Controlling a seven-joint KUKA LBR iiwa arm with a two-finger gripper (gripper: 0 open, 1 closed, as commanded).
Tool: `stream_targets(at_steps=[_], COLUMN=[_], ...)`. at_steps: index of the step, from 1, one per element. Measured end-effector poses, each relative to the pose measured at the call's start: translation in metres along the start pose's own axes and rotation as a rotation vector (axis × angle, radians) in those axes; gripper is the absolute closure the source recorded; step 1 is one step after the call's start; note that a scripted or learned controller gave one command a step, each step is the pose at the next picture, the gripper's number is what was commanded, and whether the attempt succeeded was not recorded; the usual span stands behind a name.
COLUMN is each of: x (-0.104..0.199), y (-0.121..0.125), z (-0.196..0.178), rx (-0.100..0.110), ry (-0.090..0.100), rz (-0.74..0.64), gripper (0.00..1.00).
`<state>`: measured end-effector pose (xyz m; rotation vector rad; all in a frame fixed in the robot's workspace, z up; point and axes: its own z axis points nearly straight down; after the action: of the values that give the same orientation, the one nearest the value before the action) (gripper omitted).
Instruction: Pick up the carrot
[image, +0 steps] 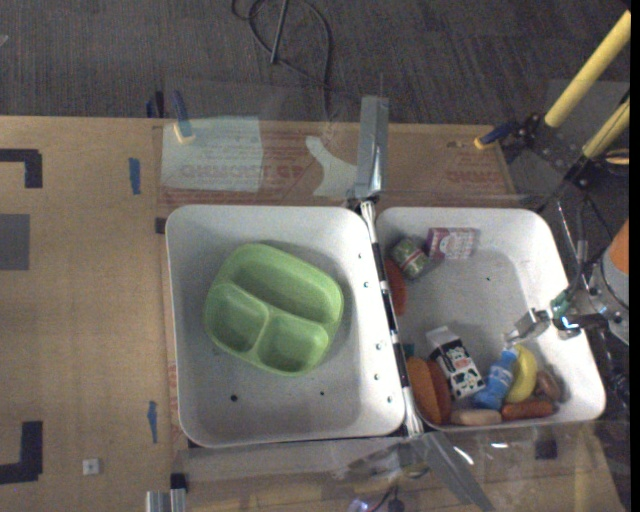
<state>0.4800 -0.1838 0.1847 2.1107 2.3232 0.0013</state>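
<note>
The carrot (427, 390), an orange tapered piece, lies in the right bin (500, 285) against its left wall, near the front corner. My gripper (538, 320) hangs over the right side of that bin, well to the right of the carrot and a little farther back. It is open and holds nothing. It sits just above the banana (523, 373) and the blue bottle (499, 381).
A small milk carton (455, 366) stands right beside the carrot. A sausage (526, 408) lies at the front wall. A red item (397, 287), a green can (410, 256) and a maroon carton (452, 242) sit farther back. The left bin (200, 390) holds a green divided plate (274, 308).
</note>
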Motion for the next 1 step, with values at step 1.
stream_targets(at_steps=[1], x=[0.01], y=[0.0015], z=[0.0751], rx=[-0.004], ry=[-0.002], rz=[-0.065], gripper=[0.0])
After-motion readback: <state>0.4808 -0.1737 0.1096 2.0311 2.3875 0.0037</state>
